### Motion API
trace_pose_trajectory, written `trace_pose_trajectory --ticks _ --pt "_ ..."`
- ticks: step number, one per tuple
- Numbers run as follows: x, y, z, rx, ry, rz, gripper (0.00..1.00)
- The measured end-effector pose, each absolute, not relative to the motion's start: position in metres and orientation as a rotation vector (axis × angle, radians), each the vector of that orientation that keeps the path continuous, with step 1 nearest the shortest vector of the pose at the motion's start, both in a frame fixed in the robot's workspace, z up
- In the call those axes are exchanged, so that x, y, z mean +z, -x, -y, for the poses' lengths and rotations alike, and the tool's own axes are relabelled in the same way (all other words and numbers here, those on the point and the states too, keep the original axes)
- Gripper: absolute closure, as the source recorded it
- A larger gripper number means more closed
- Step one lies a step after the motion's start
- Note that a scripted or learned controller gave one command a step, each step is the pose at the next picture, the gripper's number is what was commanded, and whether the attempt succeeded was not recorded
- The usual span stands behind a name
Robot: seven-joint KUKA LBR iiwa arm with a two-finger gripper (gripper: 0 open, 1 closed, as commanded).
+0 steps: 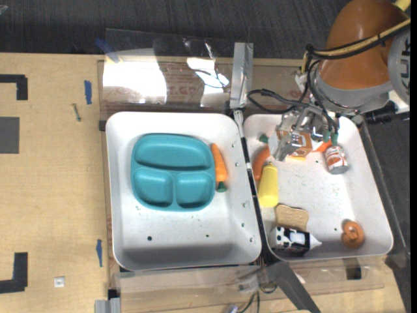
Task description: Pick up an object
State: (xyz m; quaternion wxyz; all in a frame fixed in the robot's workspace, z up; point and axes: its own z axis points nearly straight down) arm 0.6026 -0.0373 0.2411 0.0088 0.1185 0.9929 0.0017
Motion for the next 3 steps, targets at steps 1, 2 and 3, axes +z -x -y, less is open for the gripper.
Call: trace_pose_trajectory --ticks 1,2,3 --pt "0.275 -0.647 0.095 -0.002 0.017 -3.129 1.00" --pt "0.129 -0.668 0.087 0.004 0.211 -3.128 1.00" --pt "0.252 -0.671 0.057 -0.002 0.223 -3.112 1.00"
